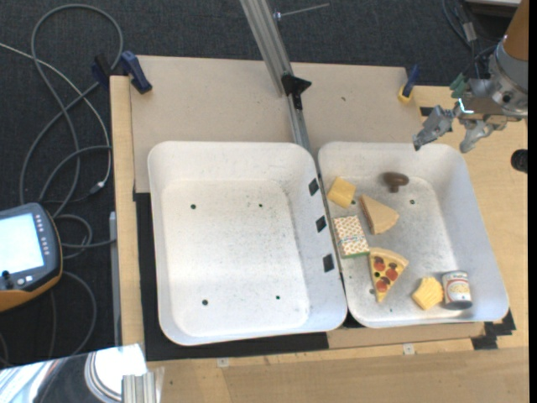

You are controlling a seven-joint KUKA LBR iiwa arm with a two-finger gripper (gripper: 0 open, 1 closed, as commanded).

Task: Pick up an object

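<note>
At the upper right of the frame, a small part of the arm was seen. Its body was grey, and a narrow orange band was visible at the very top right corner, above the wrist. Below the band, the wrist section was made of light grey metal with a rounded shape. Some small teal-green parts were attached on the left side of the wrist, and thin dark cables were seen close to them. The gripper was built from grey metal, with two slim fingers of angular shape. No markings or screws could be made out, because this part was small and a little blurred.
</note>
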